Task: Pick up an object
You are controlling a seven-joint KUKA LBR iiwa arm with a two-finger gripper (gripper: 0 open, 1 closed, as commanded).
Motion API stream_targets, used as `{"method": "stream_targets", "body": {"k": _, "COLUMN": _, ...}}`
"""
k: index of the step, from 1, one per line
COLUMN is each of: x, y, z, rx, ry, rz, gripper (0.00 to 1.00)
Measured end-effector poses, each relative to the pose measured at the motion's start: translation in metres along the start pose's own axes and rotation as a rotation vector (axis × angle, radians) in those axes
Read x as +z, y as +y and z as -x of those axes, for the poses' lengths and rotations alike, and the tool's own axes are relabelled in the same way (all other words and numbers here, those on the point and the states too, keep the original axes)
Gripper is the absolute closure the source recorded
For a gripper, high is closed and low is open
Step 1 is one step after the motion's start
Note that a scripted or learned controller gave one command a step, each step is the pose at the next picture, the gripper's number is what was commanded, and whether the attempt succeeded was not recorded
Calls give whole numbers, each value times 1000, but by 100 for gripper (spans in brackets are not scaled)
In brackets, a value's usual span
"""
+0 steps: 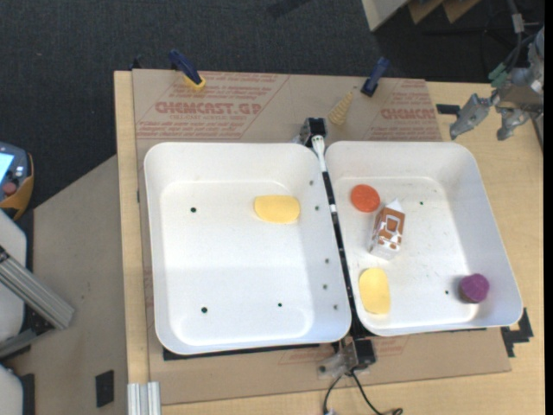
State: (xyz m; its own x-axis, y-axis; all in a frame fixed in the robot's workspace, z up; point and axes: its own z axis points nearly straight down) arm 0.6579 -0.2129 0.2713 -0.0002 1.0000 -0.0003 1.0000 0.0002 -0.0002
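Smooth yellow oval [374, 290], fuzzy purple ball [473, 288], right bin [492, 204].

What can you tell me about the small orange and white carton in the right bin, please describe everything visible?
The carton is a small box, white with an orange-brown printed pattern on its upper face, probably cardboard. It lies flat and slightly tilted near the middle of the right bin. Its upper end sits very close to the orange disc, perhaps touching; the yellow piece lies apart below it.
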Motion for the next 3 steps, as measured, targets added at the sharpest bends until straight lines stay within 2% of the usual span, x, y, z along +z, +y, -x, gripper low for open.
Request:
{"method": "stream_targets", "body": {"k": 1, "x": 176, "y": -40, "z": 7, "rx": -3, "ry": 5, "rz": 1, "gripper": 0}}
{"method": "stream_targets", "body": {"k": 2, "x": 187, "y": 1, "z": -122, "rx": -13, "ry": 5, "rz": 5, "gripper": 0}}
{"method": "stream_targets", "body": {"k": 3, "x": 186, "y": -12, "z": -118, "rx": 1, "ry": 1, "rz": -3, "gripper": 0}}
